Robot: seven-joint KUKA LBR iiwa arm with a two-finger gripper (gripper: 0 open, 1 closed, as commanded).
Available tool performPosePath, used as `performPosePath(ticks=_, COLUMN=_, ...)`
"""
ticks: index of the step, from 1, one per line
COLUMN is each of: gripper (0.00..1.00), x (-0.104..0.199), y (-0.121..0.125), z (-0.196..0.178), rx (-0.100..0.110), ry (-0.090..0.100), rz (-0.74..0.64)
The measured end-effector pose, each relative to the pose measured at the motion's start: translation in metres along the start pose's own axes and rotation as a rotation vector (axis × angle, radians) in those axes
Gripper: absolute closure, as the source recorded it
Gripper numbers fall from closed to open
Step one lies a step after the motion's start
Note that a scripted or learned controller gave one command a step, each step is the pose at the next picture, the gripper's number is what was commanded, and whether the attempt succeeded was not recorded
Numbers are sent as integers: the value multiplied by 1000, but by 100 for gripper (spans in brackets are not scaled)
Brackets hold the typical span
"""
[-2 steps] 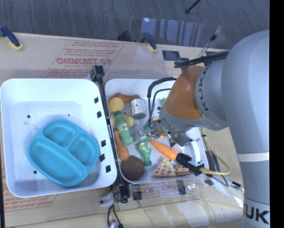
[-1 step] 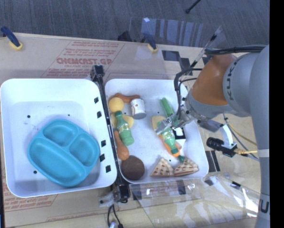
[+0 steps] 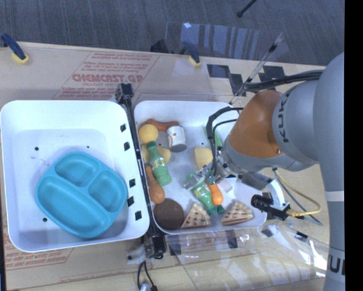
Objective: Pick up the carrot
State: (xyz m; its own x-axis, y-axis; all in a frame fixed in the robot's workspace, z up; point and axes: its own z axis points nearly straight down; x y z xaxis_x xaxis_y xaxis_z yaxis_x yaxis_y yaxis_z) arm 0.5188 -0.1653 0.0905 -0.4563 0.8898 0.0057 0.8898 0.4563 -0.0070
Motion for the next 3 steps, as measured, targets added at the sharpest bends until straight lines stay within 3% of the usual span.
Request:
performPosePath(ticks=1, gripper=100, x=14, y=-12, z=-50, rx=-4, ry=-3, rz=334)
performPosePath(ticks=2, gripper=100, x=57, y=1, z=0, rx=-4, ry=5, rz=723)
performPosePath(ticks=3, gripper=100, x=48, y=-8, z=-165, rx=-8, ry=1, rz=982)
